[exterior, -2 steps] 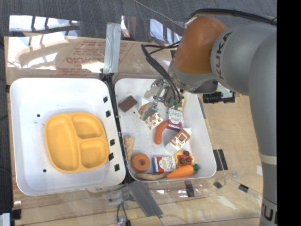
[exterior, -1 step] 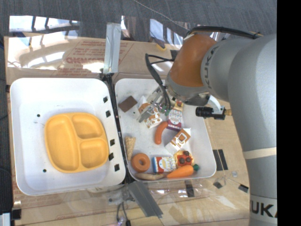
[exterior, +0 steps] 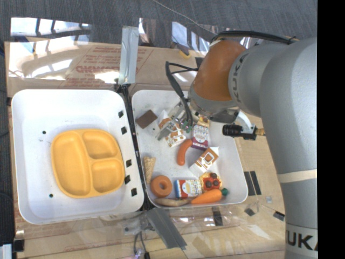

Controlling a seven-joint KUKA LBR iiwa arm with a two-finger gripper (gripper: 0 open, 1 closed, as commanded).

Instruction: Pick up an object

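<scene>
The claw [exterior: 180,120] is down in the right bin [exterior: 233,161] near its back, tucked under the grey arm [exterior: 280,90] with the orange band; how it is set, I cannot tell from here, it is too cluttered. Just beside it lie small printed packets [exterior: 173,135], and a brown square [exterior: 146,118] sits a little to its left. The red sausage [exterior: 184,151] lies just in front of the claw, apart from it. Nothing is visibly gripped.

The worktop [exterior: 91,63] under the bins looks like brown cardboard with glossy tape, dark ribbed flooring behind it.

Right bin also holds a doughnut [exterior: 160,186], a carrot [exterior: 207,197], a small carton [exterior: 188,187], a cone [exterior: 149,165] and another packet [exterior: 207,159]. The left bin [exterior: 32,107] carries a yellow divided tray [exterior: 87,162], three compartments, lying flat.
</scene>
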